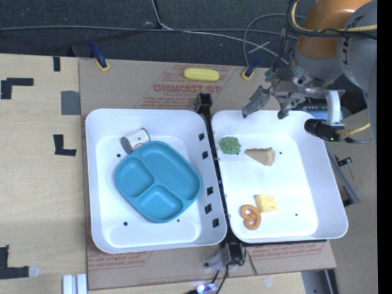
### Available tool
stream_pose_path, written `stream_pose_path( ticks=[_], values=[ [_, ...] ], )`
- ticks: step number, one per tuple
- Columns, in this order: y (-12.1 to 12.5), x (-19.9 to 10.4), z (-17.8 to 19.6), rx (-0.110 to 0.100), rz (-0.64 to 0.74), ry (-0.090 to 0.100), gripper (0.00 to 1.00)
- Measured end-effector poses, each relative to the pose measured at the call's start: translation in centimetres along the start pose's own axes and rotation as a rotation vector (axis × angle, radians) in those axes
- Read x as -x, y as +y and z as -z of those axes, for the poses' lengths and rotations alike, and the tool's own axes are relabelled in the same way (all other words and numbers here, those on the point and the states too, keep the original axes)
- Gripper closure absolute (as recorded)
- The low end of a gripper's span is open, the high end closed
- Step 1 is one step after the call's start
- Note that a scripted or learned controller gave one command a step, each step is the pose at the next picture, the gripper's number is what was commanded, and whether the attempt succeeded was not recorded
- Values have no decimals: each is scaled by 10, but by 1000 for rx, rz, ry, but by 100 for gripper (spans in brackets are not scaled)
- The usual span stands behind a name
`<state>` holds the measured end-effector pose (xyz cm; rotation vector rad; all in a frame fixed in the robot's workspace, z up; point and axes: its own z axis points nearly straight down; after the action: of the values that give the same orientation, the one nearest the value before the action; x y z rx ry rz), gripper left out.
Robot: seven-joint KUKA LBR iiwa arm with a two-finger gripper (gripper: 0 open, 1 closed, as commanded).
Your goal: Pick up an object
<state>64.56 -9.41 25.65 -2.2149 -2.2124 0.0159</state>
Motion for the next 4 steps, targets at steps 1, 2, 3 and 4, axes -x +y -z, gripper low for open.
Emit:
stream_pose_path(
  ticks=[1,2,3,4],
  values=[
    [2,0,8,13,2,-1,0],
    [4,2,-36,9,3,-2,0],
    [2,4,-101,8,2,-2,0],
    [11,9,-156,10,3,-2,0]
  ],
)
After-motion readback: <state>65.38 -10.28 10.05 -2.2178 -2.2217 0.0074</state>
